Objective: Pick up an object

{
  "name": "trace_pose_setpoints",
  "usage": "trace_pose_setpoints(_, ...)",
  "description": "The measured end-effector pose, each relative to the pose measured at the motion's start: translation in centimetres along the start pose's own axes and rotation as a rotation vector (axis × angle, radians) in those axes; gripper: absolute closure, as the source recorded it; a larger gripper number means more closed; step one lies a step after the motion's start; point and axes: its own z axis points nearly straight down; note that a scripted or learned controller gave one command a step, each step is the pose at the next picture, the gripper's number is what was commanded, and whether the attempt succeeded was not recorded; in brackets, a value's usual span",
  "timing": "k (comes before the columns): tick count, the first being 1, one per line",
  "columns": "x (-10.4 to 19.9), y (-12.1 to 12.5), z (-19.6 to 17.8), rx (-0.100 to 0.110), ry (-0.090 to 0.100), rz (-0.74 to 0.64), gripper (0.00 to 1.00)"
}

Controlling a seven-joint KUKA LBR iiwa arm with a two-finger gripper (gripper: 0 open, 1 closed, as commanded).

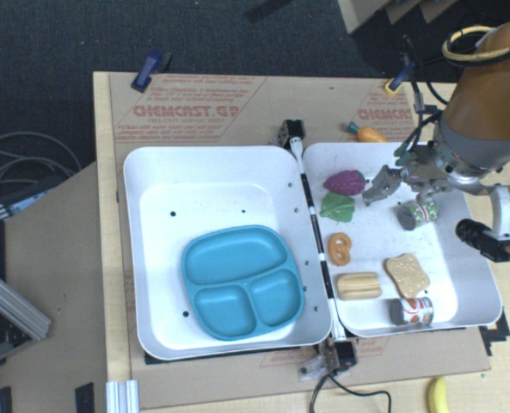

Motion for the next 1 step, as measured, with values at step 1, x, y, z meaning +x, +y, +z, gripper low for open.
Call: trace_pose_setpoints(1,1.96,9.98,3.91,-0.001,0.000,-0.001,0.00)
